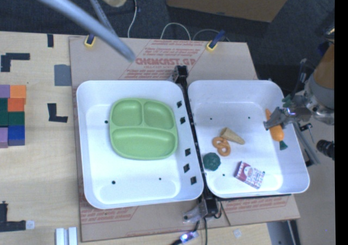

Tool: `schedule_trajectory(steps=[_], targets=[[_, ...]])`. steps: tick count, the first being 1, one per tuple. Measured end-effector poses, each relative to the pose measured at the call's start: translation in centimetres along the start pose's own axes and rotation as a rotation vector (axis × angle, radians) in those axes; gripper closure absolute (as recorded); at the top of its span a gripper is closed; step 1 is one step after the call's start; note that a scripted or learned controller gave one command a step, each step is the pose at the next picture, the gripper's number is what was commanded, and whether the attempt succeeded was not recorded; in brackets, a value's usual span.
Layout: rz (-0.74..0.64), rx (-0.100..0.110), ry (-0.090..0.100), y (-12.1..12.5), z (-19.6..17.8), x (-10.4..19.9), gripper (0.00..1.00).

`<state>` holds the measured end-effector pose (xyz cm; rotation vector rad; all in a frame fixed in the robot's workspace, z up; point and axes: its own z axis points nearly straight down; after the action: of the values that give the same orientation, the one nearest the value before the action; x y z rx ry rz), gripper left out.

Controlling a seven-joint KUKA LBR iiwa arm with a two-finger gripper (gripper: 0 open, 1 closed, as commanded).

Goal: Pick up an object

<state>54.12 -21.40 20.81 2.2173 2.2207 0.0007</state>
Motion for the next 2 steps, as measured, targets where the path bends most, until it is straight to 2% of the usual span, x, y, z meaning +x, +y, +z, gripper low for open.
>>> schedule_trajectory(steps=[1, 2], targets=[[0.0, 0.002, 0.001, 0.1, -2.5, 0.0, 1.0], [-0.005, 0.004, 0.004, -0.4, -3.3, 5.2, 1.0]])
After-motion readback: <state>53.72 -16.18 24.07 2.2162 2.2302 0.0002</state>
